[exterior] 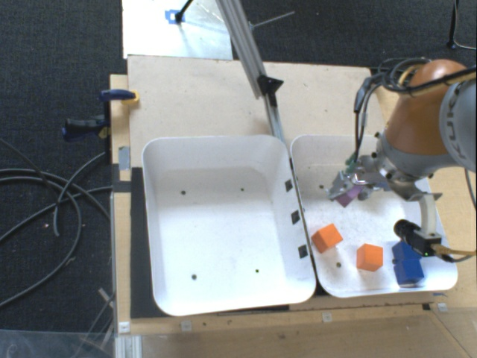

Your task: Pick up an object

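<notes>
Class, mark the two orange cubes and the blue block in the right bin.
Left orange cube (326,238), camera view, top face.
Right orange cube (370,257), camera view, top face.
Blue block (407,263), camera view, top face.

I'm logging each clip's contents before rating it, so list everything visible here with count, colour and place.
Bins: 2, white, side by side on the bench; left bin, right bin.
Orange blocks: 2, in the right bin's near half; one by the divider, one to its right.
Blue block: 1, right bin's near right corner.
Purple object: 1, small, right bin's middle, at the gripper's tip.
Clamps: 2, blue and blue-yellow, bench's left edge.
Cables: several, black, floor at left.
Arm: 1, grey with orange band, over the right bin.
Gripper: 1, metallic, above the purple object.
</notes>
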`<state>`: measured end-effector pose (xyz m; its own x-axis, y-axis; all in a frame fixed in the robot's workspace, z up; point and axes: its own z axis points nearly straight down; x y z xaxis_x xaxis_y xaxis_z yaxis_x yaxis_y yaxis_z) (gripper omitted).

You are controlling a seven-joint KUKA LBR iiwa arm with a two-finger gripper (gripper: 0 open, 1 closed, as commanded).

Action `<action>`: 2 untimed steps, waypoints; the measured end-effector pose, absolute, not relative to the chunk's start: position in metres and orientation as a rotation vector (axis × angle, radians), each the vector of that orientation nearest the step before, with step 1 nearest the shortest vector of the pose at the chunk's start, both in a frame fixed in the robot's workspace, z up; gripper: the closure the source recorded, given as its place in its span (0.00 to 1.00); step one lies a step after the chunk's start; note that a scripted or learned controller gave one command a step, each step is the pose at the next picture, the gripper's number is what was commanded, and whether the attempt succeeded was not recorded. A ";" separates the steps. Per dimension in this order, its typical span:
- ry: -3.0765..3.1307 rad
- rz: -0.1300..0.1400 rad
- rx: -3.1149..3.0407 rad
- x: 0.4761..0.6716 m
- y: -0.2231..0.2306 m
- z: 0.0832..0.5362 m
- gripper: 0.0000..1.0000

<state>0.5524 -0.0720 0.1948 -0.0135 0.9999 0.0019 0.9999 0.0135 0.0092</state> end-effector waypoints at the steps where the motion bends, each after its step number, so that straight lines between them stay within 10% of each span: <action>1: 2.238 0.006 2.207 0.556 0.001 0.190 1.00; 2: 2.234 0.015 2.203 0.571 0.063 0.267 1.00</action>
